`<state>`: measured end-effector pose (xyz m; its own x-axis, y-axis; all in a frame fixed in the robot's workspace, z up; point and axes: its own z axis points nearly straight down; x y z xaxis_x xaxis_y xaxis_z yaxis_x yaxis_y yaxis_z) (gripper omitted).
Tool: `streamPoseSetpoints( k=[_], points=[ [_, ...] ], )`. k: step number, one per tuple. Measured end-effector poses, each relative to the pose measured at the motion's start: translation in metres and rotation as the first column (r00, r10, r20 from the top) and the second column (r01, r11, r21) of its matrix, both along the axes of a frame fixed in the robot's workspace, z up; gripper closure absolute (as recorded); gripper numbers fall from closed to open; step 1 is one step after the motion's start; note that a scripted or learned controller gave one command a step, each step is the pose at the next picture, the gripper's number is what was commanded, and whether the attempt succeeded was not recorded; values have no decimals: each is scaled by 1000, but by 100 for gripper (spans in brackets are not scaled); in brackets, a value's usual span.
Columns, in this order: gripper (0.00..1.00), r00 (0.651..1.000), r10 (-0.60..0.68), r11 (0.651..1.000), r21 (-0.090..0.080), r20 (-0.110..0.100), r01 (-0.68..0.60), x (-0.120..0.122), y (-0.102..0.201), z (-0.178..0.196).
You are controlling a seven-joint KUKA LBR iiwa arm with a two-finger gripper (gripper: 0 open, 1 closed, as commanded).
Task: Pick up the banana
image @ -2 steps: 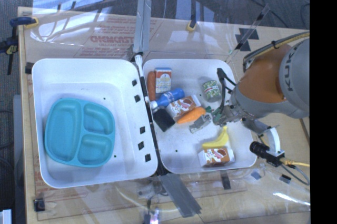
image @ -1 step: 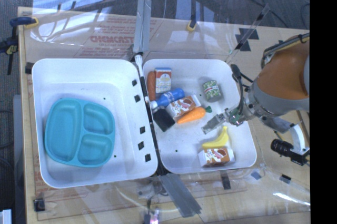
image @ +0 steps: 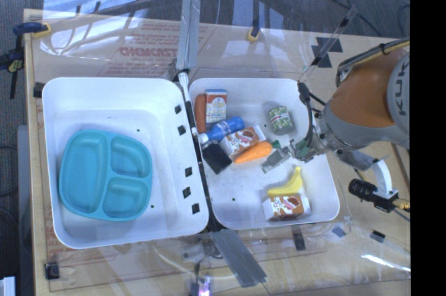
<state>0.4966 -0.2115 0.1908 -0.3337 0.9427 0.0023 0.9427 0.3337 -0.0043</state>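
The yellow banana [image: 290,182] lies in the right bin [image: 317,207] near its front right, its tip pointing up and right. Its lower end rests against a small red-and-white carton [image: 286,207]. My gripper [image: 289,154] reaches in from the right and hovers just above and behind the banana, between it and an orange carrot [image: 252,152]. Nothing is seen held in it. The arm's orange band [image: 362,103] sits over the bin's right rim.
The right bin also holds a green can [image: 280,118], a blue bottle [image: 224,129], a snack packet [image: 239,140], a black block [image: 216,157], an upright carton [image: 216,105] and a brown cylinder [image: 201,112]. A teal divided plate [image: 106,175] lies in the left bin [image: 56,99].
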Motion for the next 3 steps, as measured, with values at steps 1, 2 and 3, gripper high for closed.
streamPoseSetpoints(
  k=[1,2,3],
  points=[
    [0,997,78,997,3,-2,-78,-4,2,2],
    [0,997,80,997,0,2,-80,-8,0,17],
    [100,997,82,997,1,-2,-82,-7,0,24]
  ],
)
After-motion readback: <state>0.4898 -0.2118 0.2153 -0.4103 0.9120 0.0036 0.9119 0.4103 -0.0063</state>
